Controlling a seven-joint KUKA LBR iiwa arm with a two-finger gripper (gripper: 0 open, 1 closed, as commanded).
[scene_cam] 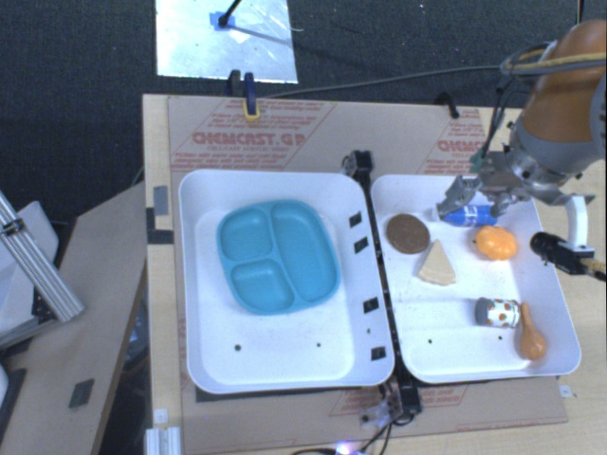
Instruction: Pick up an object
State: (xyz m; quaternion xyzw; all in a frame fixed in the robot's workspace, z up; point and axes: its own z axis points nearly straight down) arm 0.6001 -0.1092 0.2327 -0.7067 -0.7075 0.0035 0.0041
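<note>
My gripper [477,200] hangs over the far part of the right bin [560,297], its two grey fingers spread apart and open. A small blue and white object [470,217] lies on the bin floor just below and between the fingertips; I cannot tell whether they touch it. Close by lie a brown round cookie [408,233], a pale cheese wedge [437,265] and an orange fruit [496,244]. Nearer the front sit a small can on its side [497,312] and an orange drumstick-shaped piece [530,336].
The left bin [204,349] holds a blue divided plate [278,255]. A black hinged divider [372,254] runs between the bins. A black part of the arm [560,250] juts over the right bin's right rim. A metal rail [38,263] lies at the left.
</note>
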